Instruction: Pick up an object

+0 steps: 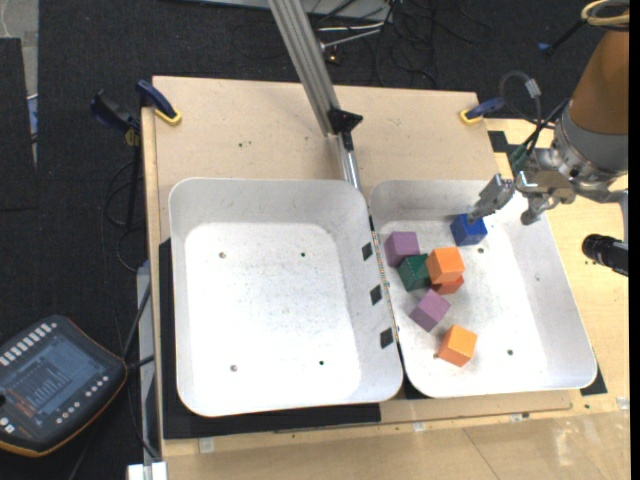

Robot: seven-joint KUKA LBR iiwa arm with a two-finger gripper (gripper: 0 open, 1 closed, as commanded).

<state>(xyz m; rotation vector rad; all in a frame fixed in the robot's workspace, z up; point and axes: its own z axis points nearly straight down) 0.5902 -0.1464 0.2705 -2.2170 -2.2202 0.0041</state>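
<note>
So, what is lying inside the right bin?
Inside the right bin: two purple blocks, two orange blocks, a green block, a blue block. Anything beneath them is covered.

Matt speckled white plastic bins [270, 298], pale wooden bench [260, 118], matt painted blocks [445, 264]
</note>
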